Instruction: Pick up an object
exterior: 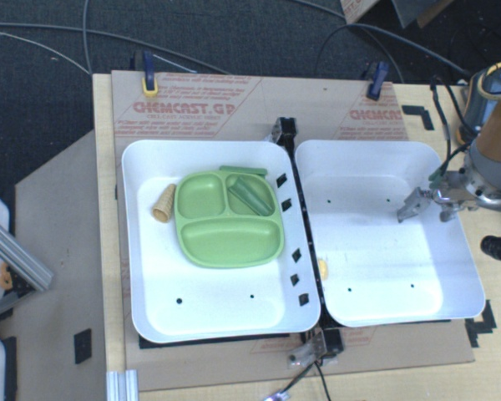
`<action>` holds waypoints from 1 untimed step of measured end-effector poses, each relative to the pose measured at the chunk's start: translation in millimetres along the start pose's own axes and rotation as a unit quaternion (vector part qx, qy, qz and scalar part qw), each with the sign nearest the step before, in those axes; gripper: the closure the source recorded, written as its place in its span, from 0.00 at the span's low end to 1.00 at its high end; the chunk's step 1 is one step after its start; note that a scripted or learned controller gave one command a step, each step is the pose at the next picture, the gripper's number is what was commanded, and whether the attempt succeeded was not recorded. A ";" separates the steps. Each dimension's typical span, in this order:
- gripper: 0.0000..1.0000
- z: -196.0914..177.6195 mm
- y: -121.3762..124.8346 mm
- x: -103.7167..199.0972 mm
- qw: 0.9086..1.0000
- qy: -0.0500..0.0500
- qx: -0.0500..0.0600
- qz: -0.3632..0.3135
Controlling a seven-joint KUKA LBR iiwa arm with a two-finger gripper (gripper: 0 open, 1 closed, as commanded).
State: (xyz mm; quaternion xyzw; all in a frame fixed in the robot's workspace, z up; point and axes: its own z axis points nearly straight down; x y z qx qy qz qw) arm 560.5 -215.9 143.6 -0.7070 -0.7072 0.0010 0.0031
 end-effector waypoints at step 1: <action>0.00 52.9 -0.3 1.3 1.000 0.001 0.000 0.000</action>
